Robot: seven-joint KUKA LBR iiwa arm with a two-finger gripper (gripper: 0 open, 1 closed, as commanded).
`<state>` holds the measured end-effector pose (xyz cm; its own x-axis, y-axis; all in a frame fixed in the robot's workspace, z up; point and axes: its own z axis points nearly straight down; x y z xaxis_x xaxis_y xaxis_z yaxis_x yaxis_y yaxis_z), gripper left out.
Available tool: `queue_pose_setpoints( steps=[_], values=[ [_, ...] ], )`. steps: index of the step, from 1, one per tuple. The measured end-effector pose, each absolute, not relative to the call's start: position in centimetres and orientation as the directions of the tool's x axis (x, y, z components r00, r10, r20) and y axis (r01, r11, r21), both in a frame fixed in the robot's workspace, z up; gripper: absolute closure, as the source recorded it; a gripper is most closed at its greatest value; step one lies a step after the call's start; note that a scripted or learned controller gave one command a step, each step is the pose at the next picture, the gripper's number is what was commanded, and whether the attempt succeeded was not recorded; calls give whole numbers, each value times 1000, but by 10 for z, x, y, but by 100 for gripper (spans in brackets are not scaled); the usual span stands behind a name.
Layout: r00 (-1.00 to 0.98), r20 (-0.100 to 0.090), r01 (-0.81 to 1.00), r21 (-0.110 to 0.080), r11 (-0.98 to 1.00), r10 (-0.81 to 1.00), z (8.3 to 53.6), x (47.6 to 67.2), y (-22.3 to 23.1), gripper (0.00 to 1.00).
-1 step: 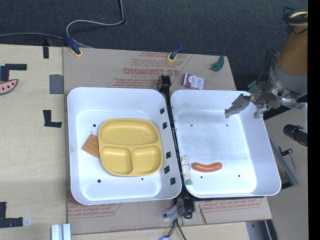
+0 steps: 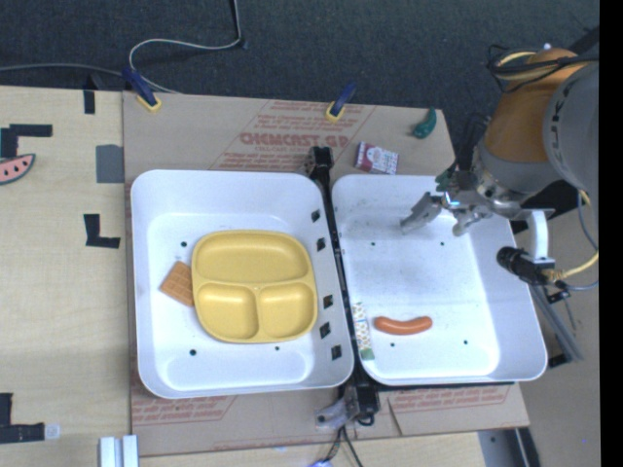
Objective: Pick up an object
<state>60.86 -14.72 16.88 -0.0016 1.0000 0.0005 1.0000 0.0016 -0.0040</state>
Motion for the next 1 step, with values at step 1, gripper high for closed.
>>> queue_pose_setpoints(
  steps=[1],
  values=[
    [-1, -1, 1000, 2, 1, 1000, 86, 611, -150, 0]
  ],
)
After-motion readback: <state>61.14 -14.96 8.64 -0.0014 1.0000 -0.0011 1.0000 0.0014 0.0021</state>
